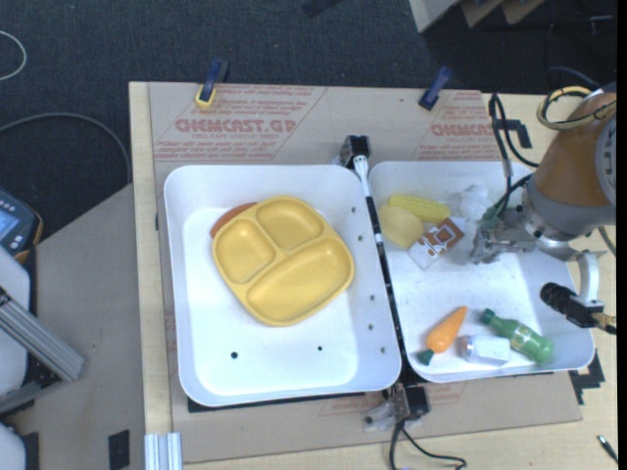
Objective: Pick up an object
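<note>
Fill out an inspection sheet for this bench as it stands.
Surface: two white bins, left bin and right bin, on a paper-covered board.
Job's things: corn cob, carrot, green bottle and small carton in the right bin.
Clutter: yellow divided plate in the left bin.
Grippers: gripper low in the right bin beside the carton; jaws unclear.
Cables: black cable by the arm.
Surroundings: dark floor.
</note>
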Motion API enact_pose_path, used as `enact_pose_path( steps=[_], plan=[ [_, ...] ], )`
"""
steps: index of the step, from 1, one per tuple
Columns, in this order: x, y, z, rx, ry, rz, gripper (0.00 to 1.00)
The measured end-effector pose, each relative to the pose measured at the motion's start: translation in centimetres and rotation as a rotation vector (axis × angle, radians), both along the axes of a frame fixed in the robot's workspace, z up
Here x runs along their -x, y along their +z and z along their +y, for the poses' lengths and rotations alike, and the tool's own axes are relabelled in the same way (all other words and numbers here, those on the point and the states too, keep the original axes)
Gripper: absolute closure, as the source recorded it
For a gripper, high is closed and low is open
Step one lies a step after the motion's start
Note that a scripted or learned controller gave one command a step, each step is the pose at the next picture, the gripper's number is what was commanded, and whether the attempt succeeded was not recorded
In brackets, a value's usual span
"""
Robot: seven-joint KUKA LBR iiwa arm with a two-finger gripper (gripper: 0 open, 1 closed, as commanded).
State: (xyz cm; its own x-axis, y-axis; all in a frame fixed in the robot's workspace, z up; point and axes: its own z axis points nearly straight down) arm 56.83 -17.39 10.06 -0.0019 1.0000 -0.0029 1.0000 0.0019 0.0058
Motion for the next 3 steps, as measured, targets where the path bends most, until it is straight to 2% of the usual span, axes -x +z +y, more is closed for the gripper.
enact_pose_path(
  steps=[1,2,3],
  plan=[
    [0.0,1.0,0.0,0.001,0.000,-0.002,1.00],
    [-5.3,-1.8,4.4,-0.001,0.004,0.005,1.00],
    [-8.1,-1.6,4.6,-0.001,0.000,0.002,1.00]
  ],
)
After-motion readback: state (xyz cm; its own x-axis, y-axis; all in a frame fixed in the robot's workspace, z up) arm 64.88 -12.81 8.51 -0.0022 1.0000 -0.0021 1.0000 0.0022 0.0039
